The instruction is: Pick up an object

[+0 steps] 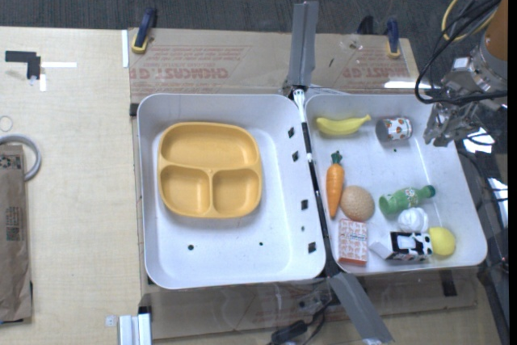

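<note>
Starting at the left bin (149,198), I see a yellow divided plate (210,170) sitting toward its far-left corner, with bare white floor along the near edge. Past the divider, the right bin (468,198) carries everything I could pick. A banana (342,124) lies along its far edge, with a small can (394,128) just beside it. Below those, a carrot (334,185) runs down the left edge, and a brown potato-like lump (357,203) touches its lower end. A small red carton (353,243) sits at the near-left corner. Further right are a green bottle (406,198) on its side, a white crumpled piece (411,218), a black-and-white toy (408,246) and a lemon (442,241) in the near-right corner.

The gripper (449,125) hangs over the bin's far-right corner, nothing between its fingers; whether they are parted I cannot tell. I judge this as the approach step, with no target committed. Next I would want it brought left and down onto something isolated; the can or banana looks nearest.
</note>
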{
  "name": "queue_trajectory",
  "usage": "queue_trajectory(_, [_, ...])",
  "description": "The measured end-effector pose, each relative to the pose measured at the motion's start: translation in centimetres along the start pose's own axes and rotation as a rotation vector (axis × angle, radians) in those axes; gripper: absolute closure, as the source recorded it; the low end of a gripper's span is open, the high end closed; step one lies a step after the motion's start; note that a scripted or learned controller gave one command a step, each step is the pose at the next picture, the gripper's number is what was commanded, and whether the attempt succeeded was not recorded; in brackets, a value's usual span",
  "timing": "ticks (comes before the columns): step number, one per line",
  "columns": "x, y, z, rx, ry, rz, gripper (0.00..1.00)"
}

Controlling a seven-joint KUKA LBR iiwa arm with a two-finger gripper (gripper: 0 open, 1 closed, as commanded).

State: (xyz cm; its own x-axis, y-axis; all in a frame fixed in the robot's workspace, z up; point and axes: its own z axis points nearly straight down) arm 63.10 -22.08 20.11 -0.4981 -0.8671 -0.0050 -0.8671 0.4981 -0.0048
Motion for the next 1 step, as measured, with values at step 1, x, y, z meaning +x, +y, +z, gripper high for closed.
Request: queue_trajectory(1, [-1.41,-2.57,-1.37,0.0,-0.001,-0.234,1.0])
